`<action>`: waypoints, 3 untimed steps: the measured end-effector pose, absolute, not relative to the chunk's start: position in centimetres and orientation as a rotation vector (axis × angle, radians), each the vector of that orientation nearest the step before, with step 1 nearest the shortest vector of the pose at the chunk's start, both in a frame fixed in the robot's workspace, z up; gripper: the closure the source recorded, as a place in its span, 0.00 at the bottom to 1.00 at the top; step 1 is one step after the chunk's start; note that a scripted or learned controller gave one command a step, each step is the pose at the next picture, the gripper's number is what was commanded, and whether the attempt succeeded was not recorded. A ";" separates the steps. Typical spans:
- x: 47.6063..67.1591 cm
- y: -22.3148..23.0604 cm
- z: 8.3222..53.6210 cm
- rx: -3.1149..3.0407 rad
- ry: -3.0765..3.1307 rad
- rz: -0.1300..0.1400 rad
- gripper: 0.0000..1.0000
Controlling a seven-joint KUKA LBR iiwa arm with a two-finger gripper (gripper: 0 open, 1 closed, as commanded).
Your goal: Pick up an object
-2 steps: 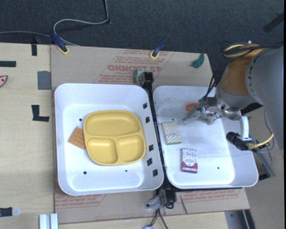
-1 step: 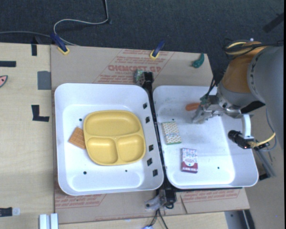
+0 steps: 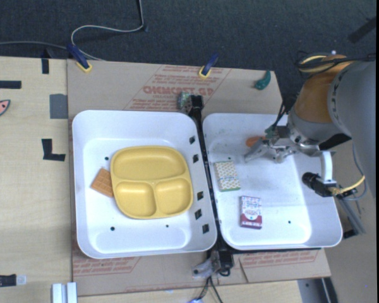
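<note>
Two packets [image 3: 227,175] [image 3: 251,211] perhaps clear of walls

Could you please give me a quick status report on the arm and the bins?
Gripper low over right bin, nothing seen held. Red packet and patterned card lie free there. Yellow tray in left bin.

One fixed camera above the bench [image 3: 31,137], looking down at a slant — both white bins [image 3: 88,188] in frame

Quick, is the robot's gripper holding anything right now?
Gripper: it sits over the right bin, but too small and blurry to tell if it holds anything.
</note>
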State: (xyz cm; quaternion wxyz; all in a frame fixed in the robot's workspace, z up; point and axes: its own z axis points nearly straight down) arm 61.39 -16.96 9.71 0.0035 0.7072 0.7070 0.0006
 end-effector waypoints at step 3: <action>63.1 -15.6 8.6 2.219 2.222 0.001 0.00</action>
